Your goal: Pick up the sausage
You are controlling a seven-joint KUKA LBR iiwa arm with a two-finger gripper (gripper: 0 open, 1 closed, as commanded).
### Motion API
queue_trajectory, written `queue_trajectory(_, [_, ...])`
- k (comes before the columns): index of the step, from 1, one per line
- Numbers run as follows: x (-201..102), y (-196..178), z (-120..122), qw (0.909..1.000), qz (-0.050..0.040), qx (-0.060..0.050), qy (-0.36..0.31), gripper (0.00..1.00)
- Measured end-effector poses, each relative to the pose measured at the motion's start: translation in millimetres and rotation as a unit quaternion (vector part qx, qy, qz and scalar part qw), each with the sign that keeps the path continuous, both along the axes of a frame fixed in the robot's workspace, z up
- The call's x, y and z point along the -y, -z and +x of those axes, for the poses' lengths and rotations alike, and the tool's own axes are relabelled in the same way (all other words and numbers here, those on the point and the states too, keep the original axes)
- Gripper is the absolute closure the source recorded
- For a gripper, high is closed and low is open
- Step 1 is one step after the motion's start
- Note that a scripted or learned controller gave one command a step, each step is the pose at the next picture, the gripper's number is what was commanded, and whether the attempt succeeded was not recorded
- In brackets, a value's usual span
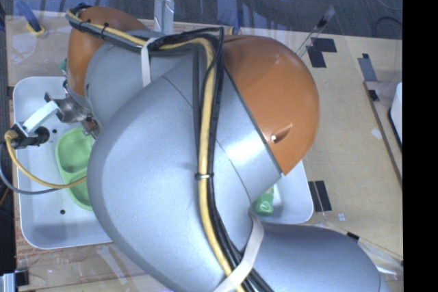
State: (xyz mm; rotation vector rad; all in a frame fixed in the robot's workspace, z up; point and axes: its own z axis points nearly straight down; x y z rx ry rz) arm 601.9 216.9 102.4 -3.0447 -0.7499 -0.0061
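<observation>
Reaching over the left white bin (pixel 41 232), grey arm (pixel 171 167) hiding most of it. Beside the arm, a pale green object (pixel 72 154). Tool state impossible to tell.

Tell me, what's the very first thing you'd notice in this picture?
The huge grey robot arm fills the middle, with a big orange cap on its right side and a yellow cable running along it. Under it, at the left, a light green thing lies in a white bin. A smaller green thing peeks out beneath the arm at the lower right.
</observation>
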Motion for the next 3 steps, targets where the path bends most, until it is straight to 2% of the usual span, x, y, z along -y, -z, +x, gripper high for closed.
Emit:
queue_trajectory(1, [-1.2, 9.7, 38.2, 0.9904, -0.0022, -0.002, 0.138, 0.00])
queue_trajectory(2, [-0.7, 10.9, 11.6, 0.9904, -0.0033, -0.003, 0.138, 0.00])
queue_trajectory(3, [24.7, 8.7, 35.0, 0.9913, 0.0100, -0.006, 0.131, 0.00])
